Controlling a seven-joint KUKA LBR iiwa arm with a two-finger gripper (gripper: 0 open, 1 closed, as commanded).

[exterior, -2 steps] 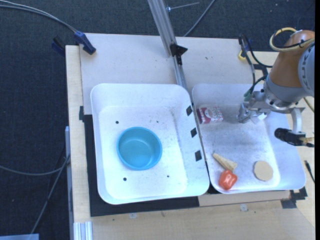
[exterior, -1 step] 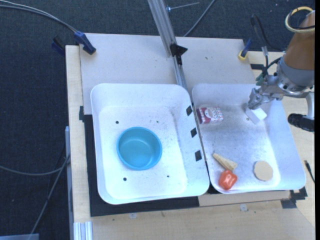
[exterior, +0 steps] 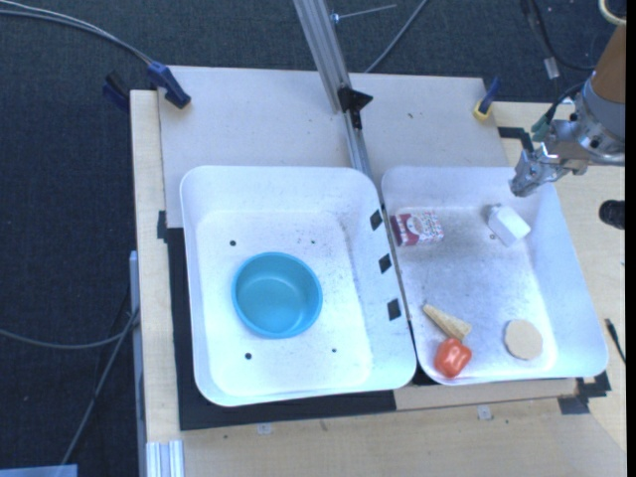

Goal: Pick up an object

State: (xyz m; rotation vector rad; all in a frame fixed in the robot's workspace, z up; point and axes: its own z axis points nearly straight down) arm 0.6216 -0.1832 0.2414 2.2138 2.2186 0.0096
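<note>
Two shallow white plastic bins sit side by side on a pale wooden surface (exterior: 248, 117), which fills the middle of the frame against dark carpet. The left bin (exterior: 214, 217) holds a round light-blue plastic bowl (exterior: 277, 294), upright and a little left of its centre. The right bin (exterior: 571, 266) holds five loose things. A small red-and-white printed carton (exterior: 416, 228) lies near the bin's upper left corner, close to the divide between the bins. A small white rectangular block (exterior: 509, 225) lies toward the upper right of that bin. Along the lower edge, a tan wedge-shaped piece (exterior: 446, 320) rests just above a small red rounded object (exterior: 452, 358) — the two look to be touching or nearly so. A flat round beige disc (exterior: 523, 340) lies to their right, apart from both.

The grey arm (exterior: 611, 87) enters at the upper right of the frame. Its pincer (exterior: 527, 181) hangs over the upper right rim of the right bin, just above and to the right of the white block in the frame. Nothing shows between its fingers; how far they are parted I cannot tell, since the tip is small and blurred.

A slanted metal pole (exterior: 320, 38) runs from the top centre of the frame down to the gap between the bins. A blue clamp (exterior: 167, 82) grips the surface's upper left corner, and a yellow one (exterior: 484, 105) sits at the upper right.
</note>
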